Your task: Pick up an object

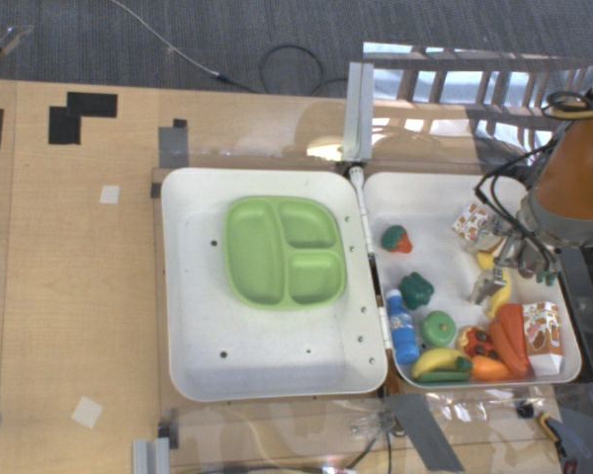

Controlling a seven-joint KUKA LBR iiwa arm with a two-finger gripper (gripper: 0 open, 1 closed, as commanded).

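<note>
Banana point(437, 360) lies along the near edge of the right bin point(425, 200), with a green pepper point(455, 374) just beside it at the near rim and an orange point(488, 368) toward the near right corner. A carrot point(511, 339) rests upright-diagonal against the orange, touching a small carton point(544, 326) by the right edge. A green apple point(438, 326) sits just above the banana; a blue bottle point(402, 328) lies along the bin's left edge, beside the apple. A dark green broccoli point(415, 289) is near the bin's centre, and a strawberry point(396, 239) lies apart from it toward the far left. A patterned packet point(473, 223) lies near the far right part of the bin.

Gripper point(490, 288) hangs low over the right half of the right bin, between the packet and the carrot, with a yellow item point(498, 302) directly at its tips; whether the fingers are released or clenched on it cannot be told. The arm point(578, 181), with its orange band, enters over the bin's right edge.

Left bin point(208, 363) carries a green divided plate point(283, 252) slightly toward its far edge, lying flat, well apart from the rims.
</note>
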